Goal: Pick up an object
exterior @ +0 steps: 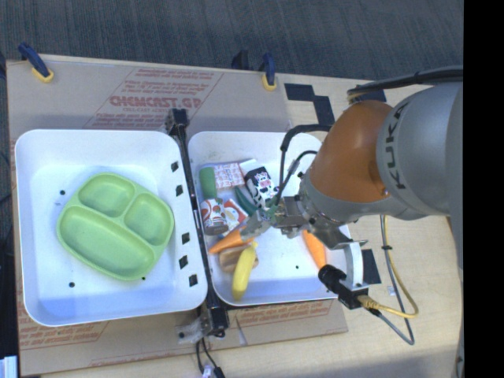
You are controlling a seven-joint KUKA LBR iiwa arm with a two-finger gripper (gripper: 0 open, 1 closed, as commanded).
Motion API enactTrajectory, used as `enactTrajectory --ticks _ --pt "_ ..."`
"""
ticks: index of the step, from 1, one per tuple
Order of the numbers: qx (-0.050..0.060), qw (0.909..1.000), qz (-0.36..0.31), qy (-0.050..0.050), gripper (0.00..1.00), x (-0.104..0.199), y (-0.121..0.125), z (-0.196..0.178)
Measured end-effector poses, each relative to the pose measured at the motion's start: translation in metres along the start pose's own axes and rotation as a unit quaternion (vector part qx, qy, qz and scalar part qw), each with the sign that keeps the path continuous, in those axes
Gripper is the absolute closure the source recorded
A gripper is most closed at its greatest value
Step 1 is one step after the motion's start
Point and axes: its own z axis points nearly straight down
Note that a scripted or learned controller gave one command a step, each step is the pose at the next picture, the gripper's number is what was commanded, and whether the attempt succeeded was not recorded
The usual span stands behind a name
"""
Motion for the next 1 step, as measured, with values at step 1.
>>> enactTrajectory --ticks 1 --pt "-0.006 1.0000 0.000 -0.002 0.00 -0.0291 0.1004 0.0949"
